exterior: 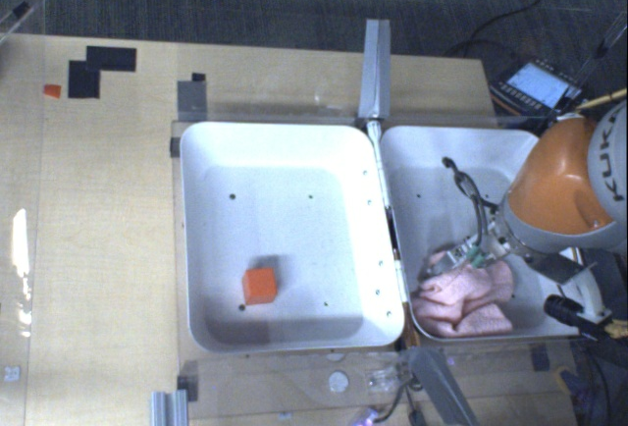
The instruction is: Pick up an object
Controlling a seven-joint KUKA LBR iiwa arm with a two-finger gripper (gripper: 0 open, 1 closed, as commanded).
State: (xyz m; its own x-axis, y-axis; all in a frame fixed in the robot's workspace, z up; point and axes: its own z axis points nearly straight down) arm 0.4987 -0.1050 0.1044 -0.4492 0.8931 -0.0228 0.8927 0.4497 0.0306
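Note:
A crumpled pink cloth (463, 301) lies in the near-left corner of the right bin (422, 169). The gripper (458, 258) hangs at the end of the grey and orange arm (561, 184), low over the cloth's upper edge and seemingly touching it. An orange cube (260, 286) sits in the near part of the left bin (275, 159), far from the gripper.
A metal divider post (374, 71) stands between the bins at the back. Black cables (461, 181) trail from the wrist over the right bin. A small red block (52, 91) and black shapes (98, 69) lie on the bench at far left.

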